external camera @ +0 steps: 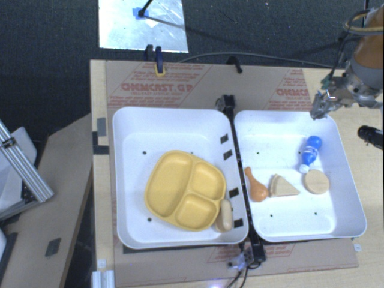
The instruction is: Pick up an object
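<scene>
The two-finger gripper (320, 107) hangs over the far right corner of the right white bin (348, 221), and nothing sits between its fingertips; whether they are spread or pressed together cannot be told at this size. The nearest thing to pick is the small blue plastic bottle with a white cap (310, 152), which lies in the bin's right half, towards the near edge from the gripper and slightly to its left. Its long axis runs roughly from the far edge to the near edge, blue end far, cap near. Just past the cap rests a round tan disc (316, 182), close to touching it. Further left lie a pale wedge-shaped piece (282, 186) and an orange drumstick-shaped toy (256, 186), near the bin's left wall. The grey arm (366, 71) reaches in from the right, wrist turned downward. In the left white bin (129, 161) sit a yellow divided tray (185, 189) and a beige bread-roll-shaped toy (225, 215) against its near right side.
</scene>
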`<move>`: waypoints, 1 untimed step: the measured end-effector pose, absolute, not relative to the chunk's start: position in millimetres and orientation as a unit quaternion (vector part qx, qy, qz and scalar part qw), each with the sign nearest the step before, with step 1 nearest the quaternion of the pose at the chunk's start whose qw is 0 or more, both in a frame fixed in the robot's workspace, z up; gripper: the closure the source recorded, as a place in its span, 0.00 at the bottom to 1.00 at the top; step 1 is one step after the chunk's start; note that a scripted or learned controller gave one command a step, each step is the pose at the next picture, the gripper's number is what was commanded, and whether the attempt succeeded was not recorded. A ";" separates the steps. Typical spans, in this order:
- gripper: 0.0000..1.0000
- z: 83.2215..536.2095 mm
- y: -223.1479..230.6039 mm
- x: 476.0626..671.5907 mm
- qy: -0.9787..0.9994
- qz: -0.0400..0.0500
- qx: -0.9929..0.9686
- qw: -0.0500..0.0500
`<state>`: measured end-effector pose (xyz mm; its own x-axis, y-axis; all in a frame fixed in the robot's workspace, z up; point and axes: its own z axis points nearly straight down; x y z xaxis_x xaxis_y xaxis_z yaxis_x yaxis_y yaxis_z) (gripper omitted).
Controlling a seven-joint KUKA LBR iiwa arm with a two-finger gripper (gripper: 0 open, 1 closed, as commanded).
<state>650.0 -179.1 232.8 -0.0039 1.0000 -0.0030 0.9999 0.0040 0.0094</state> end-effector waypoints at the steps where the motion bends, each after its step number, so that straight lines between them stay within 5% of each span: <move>1: 1.00 296.7 -185.0 655.0 0.709 0.002 0.705 0.005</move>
